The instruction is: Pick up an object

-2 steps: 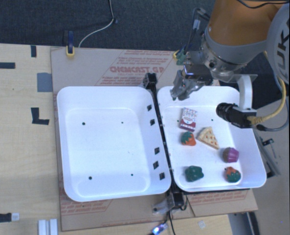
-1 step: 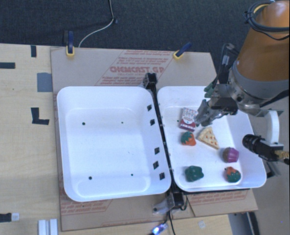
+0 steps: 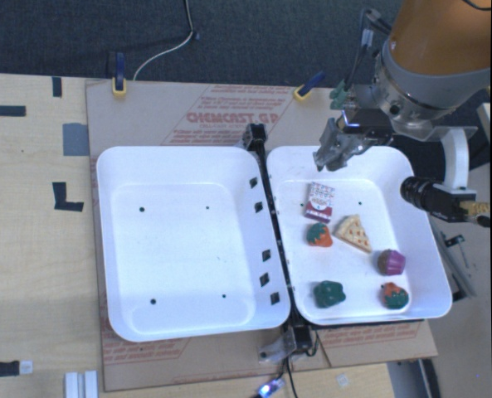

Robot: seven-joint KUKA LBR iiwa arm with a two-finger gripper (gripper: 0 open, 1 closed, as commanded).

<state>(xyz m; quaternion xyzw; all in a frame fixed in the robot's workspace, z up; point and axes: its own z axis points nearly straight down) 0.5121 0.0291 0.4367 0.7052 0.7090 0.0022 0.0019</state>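
Six small toy foods (image 3: 353, 234) in right bin (image 3: 411, 185)

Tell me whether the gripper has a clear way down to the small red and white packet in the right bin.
Probably yes. The gripper hangs above the far end of the right bin, and the red and white packet lies just nearer the camera, apart from the other toys, with nothing on it.
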